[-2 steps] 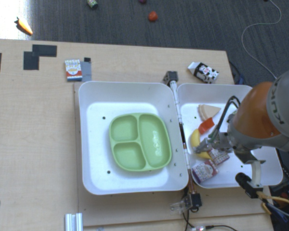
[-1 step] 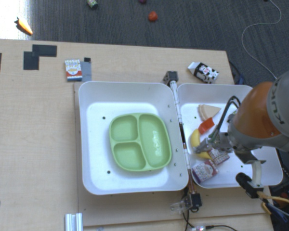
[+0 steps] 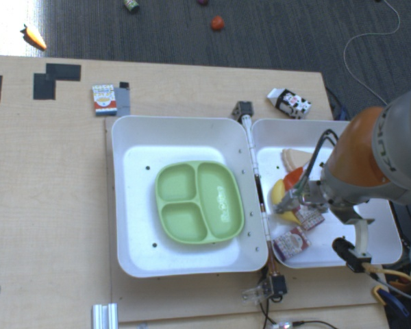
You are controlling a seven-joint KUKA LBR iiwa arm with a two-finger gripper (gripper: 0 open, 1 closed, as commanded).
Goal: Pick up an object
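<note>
The wooden table [image 3: 48, 204] carries two shallow white bins set side by side, touching along their inner rims. The left bin [image 3: 133, 184] holds a pale green divided plate [image 3: 198, 202] with three compartments, lying flat near its middle. The grey arm [image 3: 397, 149] with its orange band reaches in from the right and hangs over the right bin [image 3: 383, 249], covering much of it. Its tool [image 3: 292, 203] is down among a small heap of things near the bin's left side; whether it is open or closed, and whether it has hold of anything, I cannot tell. In that heap a yellow piece [image 3: 278, 192] lies against a red piece [image 3: 294, 177], with a tan slice [image 3: 296, 159] just behind them toward the far wall. Two small printed packets lie nearer the front, one [image 3: 309, 218] just beside the tool and another [image 3: 292, 242] close to the front left corner.
</note>
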